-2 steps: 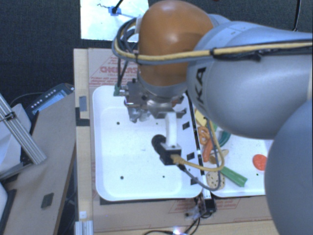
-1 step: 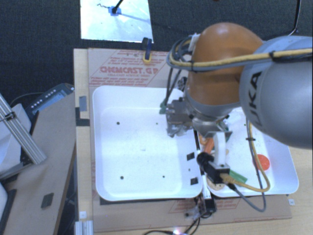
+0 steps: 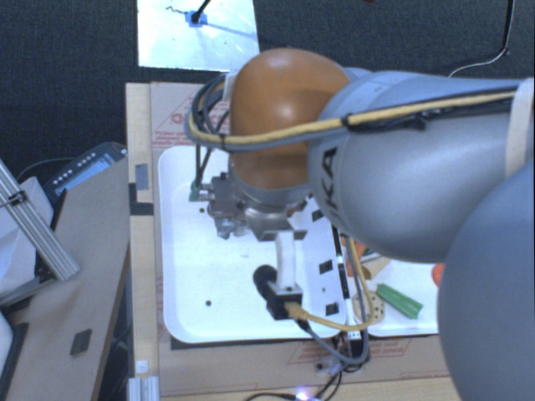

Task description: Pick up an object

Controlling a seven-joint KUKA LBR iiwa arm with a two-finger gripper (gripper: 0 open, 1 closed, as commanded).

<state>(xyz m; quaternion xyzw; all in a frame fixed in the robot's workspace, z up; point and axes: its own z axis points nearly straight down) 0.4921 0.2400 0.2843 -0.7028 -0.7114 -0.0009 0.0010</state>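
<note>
My gripper (image 3: 236, 222) hangs over the left white bin (image 3: 180, 249), near the middle of its far half, and the orange wrist band and grey arm cover most of it. In the right bin (image 3: 401, 328) a green stick-shaped object (image 3: 399, 301) lies near the front edge. A pale tan piece (image 3: 374, 269) lies just behind it, and a small orange thing (image 3: 437, 272) peeks out beside the arm. Nothing shows between the gripper and the bin floor.
The arm hides most of the right bin and the divider. Tiny dark specks (image 3: 208, 302) dot the left bin's floor. A grey device (image 3: 85, 166) and a metal rail (image 3: 33, 228) sit left of the bench. A shiny sheet (image 3: 196, 23) lies beyond the bins.
</note>
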